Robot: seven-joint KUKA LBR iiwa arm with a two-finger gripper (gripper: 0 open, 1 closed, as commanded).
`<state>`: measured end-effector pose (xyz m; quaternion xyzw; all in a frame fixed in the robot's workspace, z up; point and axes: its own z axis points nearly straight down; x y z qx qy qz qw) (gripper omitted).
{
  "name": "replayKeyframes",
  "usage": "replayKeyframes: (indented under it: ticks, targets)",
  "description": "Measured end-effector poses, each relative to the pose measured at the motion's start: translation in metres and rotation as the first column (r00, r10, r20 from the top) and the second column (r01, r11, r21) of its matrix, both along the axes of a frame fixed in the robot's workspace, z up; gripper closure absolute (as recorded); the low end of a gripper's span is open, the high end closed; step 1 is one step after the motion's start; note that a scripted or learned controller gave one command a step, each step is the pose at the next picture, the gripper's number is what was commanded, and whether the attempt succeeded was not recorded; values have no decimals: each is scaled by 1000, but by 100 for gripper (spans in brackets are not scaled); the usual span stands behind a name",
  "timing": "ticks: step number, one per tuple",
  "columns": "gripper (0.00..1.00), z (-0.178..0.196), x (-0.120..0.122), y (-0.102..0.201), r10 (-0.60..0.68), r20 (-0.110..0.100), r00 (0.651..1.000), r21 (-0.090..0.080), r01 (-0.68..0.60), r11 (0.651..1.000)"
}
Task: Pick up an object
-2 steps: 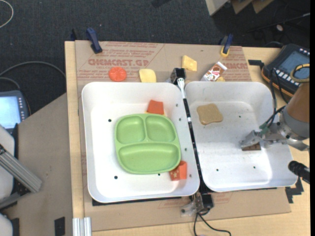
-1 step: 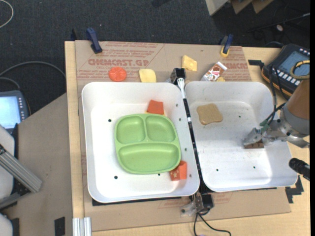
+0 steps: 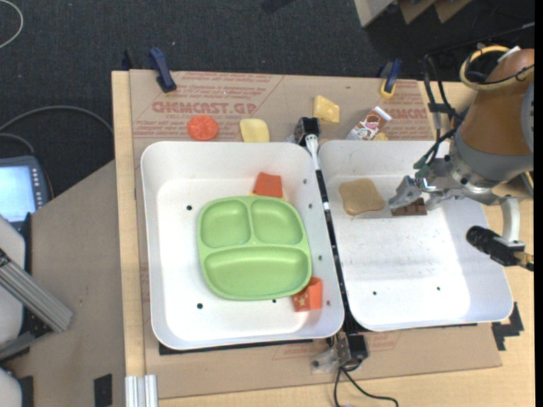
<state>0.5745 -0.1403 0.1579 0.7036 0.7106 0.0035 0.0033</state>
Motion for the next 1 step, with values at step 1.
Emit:
replayKeyframes:
  ticks: [1]
  targets:
    - [100,31,-14,89,0,-7,1000,4,0,1000]
